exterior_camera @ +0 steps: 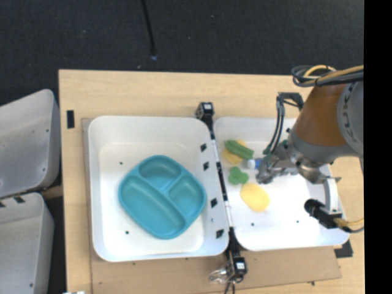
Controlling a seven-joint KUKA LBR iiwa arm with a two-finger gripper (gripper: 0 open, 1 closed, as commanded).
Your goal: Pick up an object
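On the worktop [184, 94], the left bin [98, 164] holds a blue divided plate [161, 196]. In the right bin [288, 234], near its left wall, lie a green-and-yellow piece [236, 150], a small green piece [238, 176] and a yellow lemon-like object [255, 197]. The pincer [264, 174] hangs just above them; I cannot tell its state, perhaps blurred.

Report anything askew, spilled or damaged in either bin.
Nothing stands out. The blue divided plate lies flat, turned at an angle, in the left bin. A few small yellow and green items cluster in the right bin beside the gripper.
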